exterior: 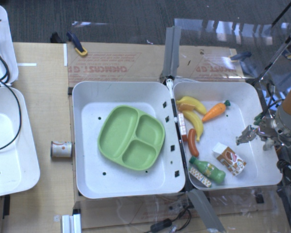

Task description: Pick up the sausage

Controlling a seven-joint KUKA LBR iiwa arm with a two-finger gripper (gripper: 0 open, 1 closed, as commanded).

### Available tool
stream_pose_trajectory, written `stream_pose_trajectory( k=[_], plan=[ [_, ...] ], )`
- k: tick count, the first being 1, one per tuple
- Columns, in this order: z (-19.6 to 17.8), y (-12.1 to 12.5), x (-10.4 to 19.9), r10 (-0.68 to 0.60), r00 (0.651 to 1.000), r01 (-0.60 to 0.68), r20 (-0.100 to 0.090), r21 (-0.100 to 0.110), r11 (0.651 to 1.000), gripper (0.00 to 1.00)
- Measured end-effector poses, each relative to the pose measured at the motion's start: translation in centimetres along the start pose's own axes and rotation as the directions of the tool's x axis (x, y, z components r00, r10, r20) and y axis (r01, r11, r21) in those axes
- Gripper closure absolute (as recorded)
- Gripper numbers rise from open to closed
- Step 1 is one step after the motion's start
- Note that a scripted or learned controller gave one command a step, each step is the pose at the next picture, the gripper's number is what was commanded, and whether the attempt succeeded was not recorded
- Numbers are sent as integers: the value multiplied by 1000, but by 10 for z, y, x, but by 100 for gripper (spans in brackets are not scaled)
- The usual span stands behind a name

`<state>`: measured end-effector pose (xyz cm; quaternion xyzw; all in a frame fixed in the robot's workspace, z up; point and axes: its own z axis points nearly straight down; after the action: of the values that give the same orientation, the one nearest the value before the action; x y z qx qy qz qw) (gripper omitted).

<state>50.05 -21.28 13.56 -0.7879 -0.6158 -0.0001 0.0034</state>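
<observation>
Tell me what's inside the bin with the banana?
The right bin holds a banana, a carrot, a sausage, a green bottle, a small carton and a wrapped bar by its left wall. The tool hangs over it. The bottle partly covers another flat packet.

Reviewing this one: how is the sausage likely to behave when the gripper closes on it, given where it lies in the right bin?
The sausage is a small rounded cylinder, so it may roll or squirt sideways from the gripper. Its glossy red skin suggests smooth plastic, probably light and slippery. It lies close beside the bananas and near the green bottle, so neighbours could be nudged.
</observation>
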Motion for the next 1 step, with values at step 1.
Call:
stream_pose_trajectory(
  k=[1],
  plan=[
    [46,-23,96,156,988,-156,4,-2,988,0]
  ],
)
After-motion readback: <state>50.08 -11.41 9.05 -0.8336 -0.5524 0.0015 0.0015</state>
